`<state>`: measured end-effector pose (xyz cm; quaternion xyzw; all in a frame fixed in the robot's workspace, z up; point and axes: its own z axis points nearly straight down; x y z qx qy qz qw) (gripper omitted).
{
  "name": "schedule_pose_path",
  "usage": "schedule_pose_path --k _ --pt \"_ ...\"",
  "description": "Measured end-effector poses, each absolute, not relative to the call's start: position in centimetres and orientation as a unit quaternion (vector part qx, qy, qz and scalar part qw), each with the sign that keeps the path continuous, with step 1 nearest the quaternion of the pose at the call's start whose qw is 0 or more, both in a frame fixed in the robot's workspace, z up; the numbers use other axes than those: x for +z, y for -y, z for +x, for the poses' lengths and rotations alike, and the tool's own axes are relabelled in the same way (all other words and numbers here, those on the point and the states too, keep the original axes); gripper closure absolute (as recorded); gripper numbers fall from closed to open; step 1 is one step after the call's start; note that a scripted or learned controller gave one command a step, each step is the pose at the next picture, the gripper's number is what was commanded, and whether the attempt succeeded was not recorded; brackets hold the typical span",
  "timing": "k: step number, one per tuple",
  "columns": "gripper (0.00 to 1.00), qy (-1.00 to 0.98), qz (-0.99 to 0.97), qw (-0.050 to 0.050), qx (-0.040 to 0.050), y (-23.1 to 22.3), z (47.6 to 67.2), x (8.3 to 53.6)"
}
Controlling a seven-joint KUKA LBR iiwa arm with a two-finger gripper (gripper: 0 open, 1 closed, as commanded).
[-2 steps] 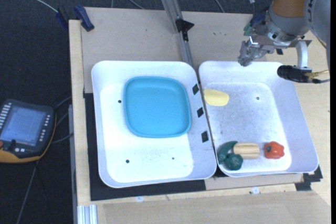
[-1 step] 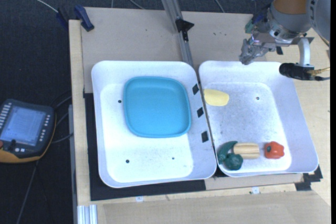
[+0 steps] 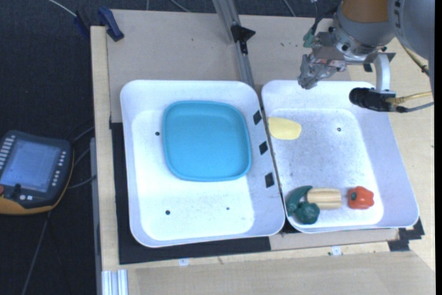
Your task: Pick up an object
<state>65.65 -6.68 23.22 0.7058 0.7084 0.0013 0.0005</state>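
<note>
The right bin (image 3: 387, 148) holds a pale yellow lemon-like piece (image 3: 284, 128) near its left wall. Along its front edge lie a dark green vegetable (image 3: 302, 206), a tan roll (image 3: 324, 198) and a red pepper (image 3: 360, 197). My gripper (image 3: 312, 74) hangs over the bin's back left corner, well above the yellow piece and slightly to its right. Nothing shows between its fingers.
The left bin (image 3: 138, 141) carries a blue square plate (image 3: 206, 140). A metal post (image 3: 224, 3) rises behind the bins. A black cylinder (image 3: 367, 97) juts over the right bin's back rim. A teach pendant (image 3: 31, 169) lies on the floor at left.
</note>
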Motion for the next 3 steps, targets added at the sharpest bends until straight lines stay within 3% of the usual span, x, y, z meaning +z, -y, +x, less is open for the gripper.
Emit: schedule_pose_path --k 3 --pt "1.0 -0.708 0.706 0.0 0.001 -6.6 58.9 24.6"
